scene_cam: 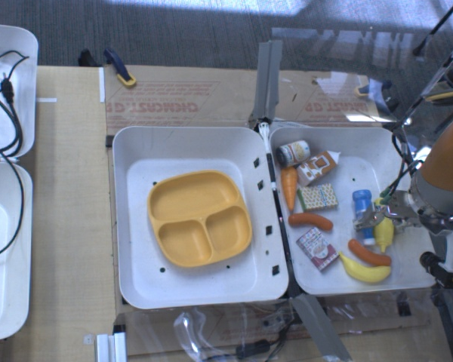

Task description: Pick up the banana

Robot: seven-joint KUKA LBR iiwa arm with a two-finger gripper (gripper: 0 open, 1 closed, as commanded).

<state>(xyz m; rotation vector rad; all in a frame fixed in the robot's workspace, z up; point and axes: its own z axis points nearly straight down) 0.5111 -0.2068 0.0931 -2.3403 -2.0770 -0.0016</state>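
Right now the banana [365, 271] is lying in the right bin [346, 138], close to its near edge and toward the near right corner, curved with its ends turning upward. A red sausage [369, 253] is resting just above it, touching or nearly touching its top side. The gripper [378, 219] is hanging low over the right part of this bin, just beside a blue bottle [362, 206] and a small yellow item [384, 234]; whether it is wide or narrow cannot be told, since metal parts and cables are crowding that spot. The banana is sitting apart from the gripper, nearer the bin's front edge.

Elsewhere in the right bin, a can [294, 153] is lying near the far left corner, with a small carton [318, 167] beside it, a carrot [288, 187] along the left wall, a green box [318, 197] near the middle, a second sausage [310, 221] below that, and a red packet [317, 248] toward the near edge.

The left bin [128, 225] is carrying a yellow divided plate [200, 217] around its middle.
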